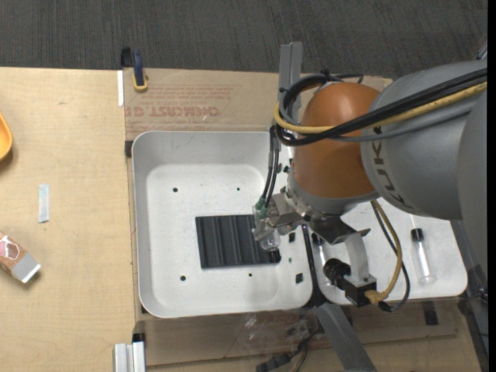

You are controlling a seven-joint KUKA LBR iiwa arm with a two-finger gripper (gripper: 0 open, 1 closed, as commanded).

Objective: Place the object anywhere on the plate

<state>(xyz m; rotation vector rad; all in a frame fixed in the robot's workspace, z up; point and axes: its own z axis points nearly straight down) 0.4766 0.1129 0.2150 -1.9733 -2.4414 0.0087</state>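
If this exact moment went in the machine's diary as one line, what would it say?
arm: over both bins | gripper: at right edge of black ribbed rectangular plate in left white bin | clear small tube: right white bin

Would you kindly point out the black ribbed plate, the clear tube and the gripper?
black ribbed plate (225,241): camera view, its centre.
clear tube (421,256): camera view, mid-body.
gripper (269,235): camera view, at its tip.

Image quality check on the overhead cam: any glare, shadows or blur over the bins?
Camera view: lighting even and soft; the left bin is bright white but not blown out. The arm's orange band carries a mild sheen. A faint shadow lies beside the black ridged plate. Focus is fairly sharp across the bench; the gripper is cluttered and hard to resolve.
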